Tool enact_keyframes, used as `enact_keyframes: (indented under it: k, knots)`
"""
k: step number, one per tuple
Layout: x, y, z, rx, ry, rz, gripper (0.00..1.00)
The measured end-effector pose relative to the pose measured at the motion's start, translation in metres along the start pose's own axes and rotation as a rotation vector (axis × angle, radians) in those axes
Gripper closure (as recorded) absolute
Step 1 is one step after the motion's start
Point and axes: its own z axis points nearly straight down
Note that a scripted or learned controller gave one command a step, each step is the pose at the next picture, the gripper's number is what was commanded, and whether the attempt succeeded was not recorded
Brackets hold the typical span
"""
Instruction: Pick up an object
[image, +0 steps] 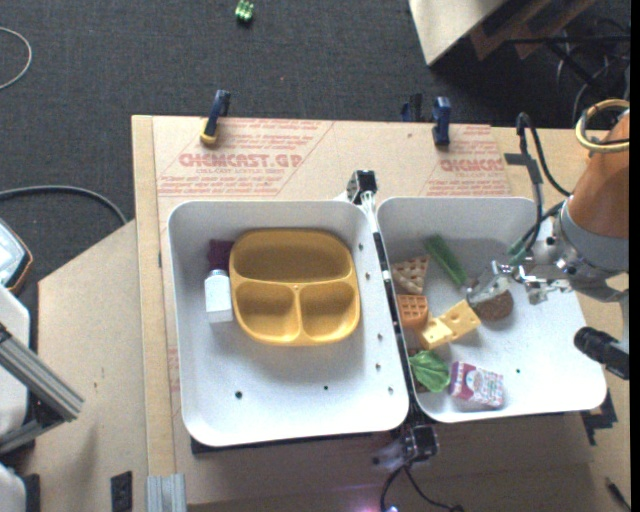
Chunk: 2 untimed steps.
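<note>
My gripper is low over the right bin, reaching in from the right. Just beneath and touching its tip lies a brown rounded object; the view does not settle whether it is held. Left of it a yellow cheese wedge rests on the bin floor. Further left are an orange waffle piece and a tan cracker. A green stick lies at the back. A green leafy piece and a pink carton sit near the front wall.
The left bin holds a yellow divided plate, a small white bottle and a dark maroon item. The arm's orange band hangs over the right bin's far right corner. Clamps hold the board's back edge.
</note>
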Motion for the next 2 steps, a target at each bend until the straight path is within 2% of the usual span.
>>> enact_keyframes:
  k: [2]
  knots:
    - [0.014, 0.007, 0.097, 0.0, 0.001, 0.0, 0.0]
